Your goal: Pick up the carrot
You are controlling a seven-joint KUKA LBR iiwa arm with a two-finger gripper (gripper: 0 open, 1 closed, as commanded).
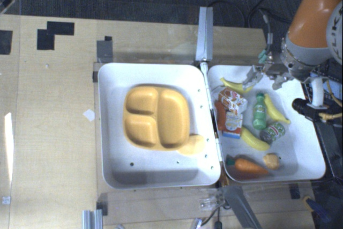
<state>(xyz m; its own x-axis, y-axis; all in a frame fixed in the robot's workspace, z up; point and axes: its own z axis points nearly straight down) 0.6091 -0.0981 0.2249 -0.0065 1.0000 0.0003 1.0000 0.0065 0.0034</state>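
Observation:
The carrot (249, 165), orange with a green top end, lies along the near wall of the right bin (316, 163). My gripper (263, 81) hangs over the far part of that bin, well beyond the carrot. Its fingers (251, 78) are spread open with nothing between them. The arm's orange band (313, 8) rises at the upper right.
Around the carrot in the right bin lie a tan round item (271, 160), three yellow bananas (255, 140), a can (274, 132), a green bottle (259, 111) and a red-white carton (231, 111). A yellow divided plate (157, 116) sits in the left bin (112, 169).

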